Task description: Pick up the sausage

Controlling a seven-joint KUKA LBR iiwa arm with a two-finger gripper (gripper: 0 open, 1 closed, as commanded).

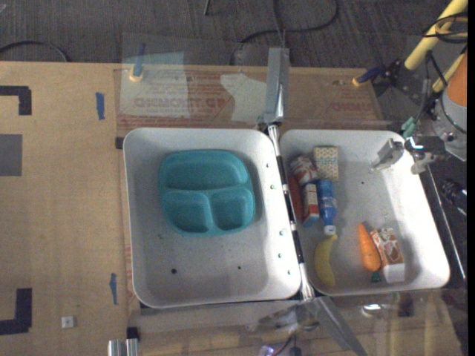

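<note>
Gripper (398,153): over the right bin's (430,232) upper right corner; finger state cannot be told.
Sausage (295,196): reddish, along the right bin's left wall, beside a small carton (311,202) and blue bottle (326,201).
Others: banana (324,259), carrot (369,248), cracker (326,161).
Left bin (141,221): teal tray (207,190).

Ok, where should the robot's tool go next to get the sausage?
Probably leftward across the right bin: the tool hangs near that bin's upper right corner in the view, while the sausage lies along its left wall.
</note>
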